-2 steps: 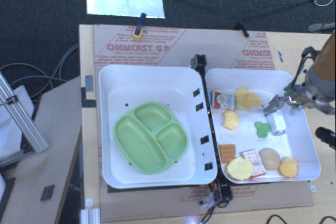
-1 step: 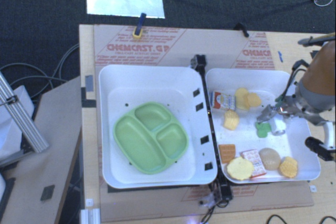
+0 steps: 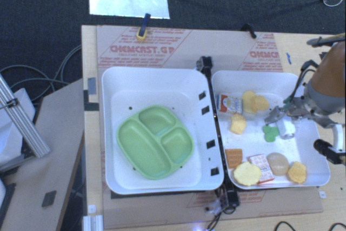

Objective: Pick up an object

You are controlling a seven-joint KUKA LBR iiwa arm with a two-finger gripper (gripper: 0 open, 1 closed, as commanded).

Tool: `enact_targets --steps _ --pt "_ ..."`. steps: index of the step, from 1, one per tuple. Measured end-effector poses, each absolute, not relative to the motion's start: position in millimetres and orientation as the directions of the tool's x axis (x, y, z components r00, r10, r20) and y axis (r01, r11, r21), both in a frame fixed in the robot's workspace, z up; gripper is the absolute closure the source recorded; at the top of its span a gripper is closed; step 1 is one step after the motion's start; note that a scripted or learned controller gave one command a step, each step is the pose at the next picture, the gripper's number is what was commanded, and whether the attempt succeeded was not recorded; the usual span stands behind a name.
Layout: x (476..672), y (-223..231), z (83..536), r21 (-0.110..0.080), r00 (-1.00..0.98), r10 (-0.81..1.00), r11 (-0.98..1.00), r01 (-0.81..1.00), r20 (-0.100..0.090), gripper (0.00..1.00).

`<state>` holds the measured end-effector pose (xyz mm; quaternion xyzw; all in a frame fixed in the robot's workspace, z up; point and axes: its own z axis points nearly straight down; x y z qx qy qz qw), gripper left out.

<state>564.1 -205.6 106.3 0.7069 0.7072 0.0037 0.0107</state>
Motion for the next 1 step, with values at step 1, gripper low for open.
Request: enact_targets --steps 1 --pt "566.4 -207.4 117.0 0.030 -0.001 1.000 0.002 1.000 -0.017 1.00"
